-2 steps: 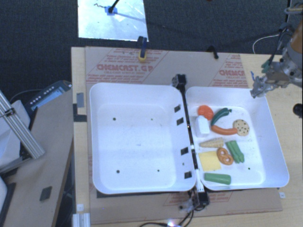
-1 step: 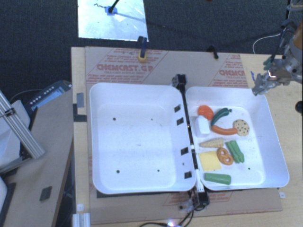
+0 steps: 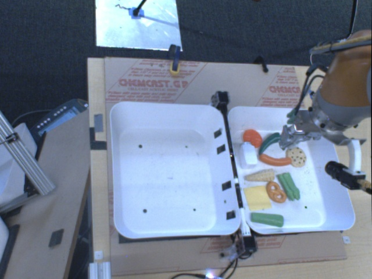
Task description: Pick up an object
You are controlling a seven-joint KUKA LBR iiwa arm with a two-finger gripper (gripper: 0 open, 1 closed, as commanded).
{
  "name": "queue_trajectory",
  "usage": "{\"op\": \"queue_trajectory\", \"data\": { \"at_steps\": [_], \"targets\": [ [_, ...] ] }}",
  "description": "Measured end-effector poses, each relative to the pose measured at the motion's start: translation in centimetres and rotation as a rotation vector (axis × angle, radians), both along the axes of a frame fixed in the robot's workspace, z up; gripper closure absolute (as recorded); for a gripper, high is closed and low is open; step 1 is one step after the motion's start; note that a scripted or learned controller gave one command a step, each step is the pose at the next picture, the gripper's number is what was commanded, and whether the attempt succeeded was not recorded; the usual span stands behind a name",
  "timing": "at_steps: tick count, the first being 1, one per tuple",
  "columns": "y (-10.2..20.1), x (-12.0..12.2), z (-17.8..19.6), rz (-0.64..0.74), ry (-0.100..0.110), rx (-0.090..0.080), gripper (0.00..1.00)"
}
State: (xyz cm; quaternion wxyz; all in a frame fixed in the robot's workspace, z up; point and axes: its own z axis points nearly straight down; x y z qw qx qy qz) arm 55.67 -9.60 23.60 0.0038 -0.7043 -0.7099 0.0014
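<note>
The gripper (image 3: 289, 137) is seen low over the right bin (image 3: 334, 217), at the end of the grey and orange arm (image 3: 349, 80); whether its fingers are spread or closed cannot be told, and no object is seen between them.

The toy food is gathered in the right bin, all of it lying loose on the floor. Just beside the gripper, toward the left bin (image 3: 168, 167), a curved green piece (image 3: 269, 142) and a long orange carrot (image 3: 275, 160) are found. A round speckled cookie (image 3: 296, 156) lies directly below the gripper. Further toward the left bin a red-orange rounded piece (image 3: 252, 136) touches a small white bottle (image 3: 249, 154).

Nearer the front rim are placed a yellow block (image 3: 257, 197), a smooth green pod (image 3: 267, 219), a ribbed green piece (image 3: 289, 186), a pale cone (image 3: 260, 175) and a twisted pretzel (image 3: 275, 191).

Both bins are shallow, white and glossy. They rest on a brown printed cardboard sheet (image 3: 151, 83) over a wooden bench (image 3: 96, 97). Dark carpet (image 3: 46, 39) is seen behind.
</note>
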Motion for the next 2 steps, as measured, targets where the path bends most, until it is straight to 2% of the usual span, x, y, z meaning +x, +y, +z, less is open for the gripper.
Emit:
{"op": "queue_trajectory", "data": {
  "at_steps": [1,2],
  "targets": [
    [3.6,-2.7,-5.4,-0.001,-0.004,-0.001,1.0],
    [3.5,-7.2,-5.2,-0.007,-0.005,-0.002,1.0]
  ]
}}
